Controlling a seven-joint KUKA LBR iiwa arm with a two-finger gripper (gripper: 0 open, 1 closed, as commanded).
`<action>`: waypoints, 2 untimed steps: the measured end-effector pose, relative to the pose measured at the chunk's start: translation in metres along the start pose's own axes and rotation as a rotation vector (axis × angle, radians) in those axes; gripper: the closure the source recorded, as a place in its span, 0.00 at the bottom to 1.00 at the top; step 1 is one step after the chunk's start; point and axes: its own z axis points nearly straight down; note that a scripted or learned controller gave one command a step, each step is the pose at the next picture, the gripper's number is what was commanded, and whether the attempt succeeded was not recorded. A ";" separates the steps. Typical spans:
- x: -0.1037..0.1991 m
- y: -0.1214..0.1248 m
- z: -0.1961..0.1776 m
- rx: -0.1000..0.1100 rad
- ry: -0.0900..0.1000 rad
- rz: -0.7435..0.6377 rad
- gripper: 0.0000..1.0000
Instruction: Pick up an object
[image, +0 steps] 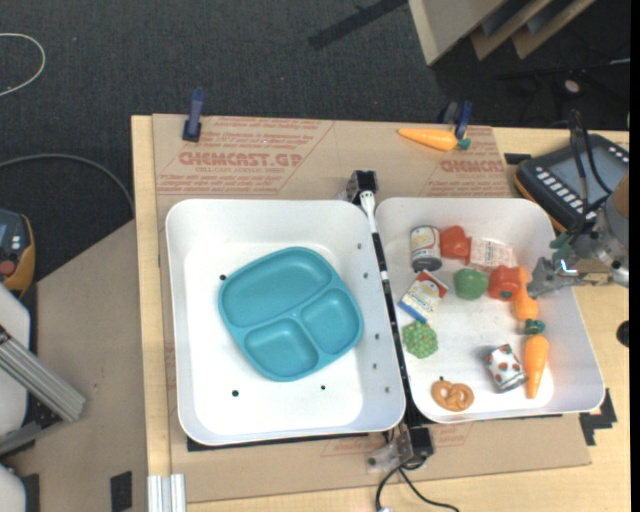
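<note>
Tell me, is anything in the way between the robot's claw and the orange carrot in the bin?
Nothing visible blocks it. The gripper sits at the right bin's right edge, and the carrot lies just below it, with a small orange toy close by.

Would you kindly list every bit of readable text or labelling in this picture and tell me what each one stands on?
"CHEMCAST G.P" on the cardboard sheet behind the left bin, printed in red.
"CHEMCAST", only partly readable, again on the cardboard behind the right bin.
Smaller red print under each heading: too blurred to read.
Labels on the can, the small carton and the wrapped packet: too small to read.
</note>
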 end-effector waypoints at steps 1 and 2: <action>0.061 -0.041 0.011 0.014 0.009 -0.004 1.00; 0.058 -0.039 -0.001 0.006 0.004 0.000 1.00</action>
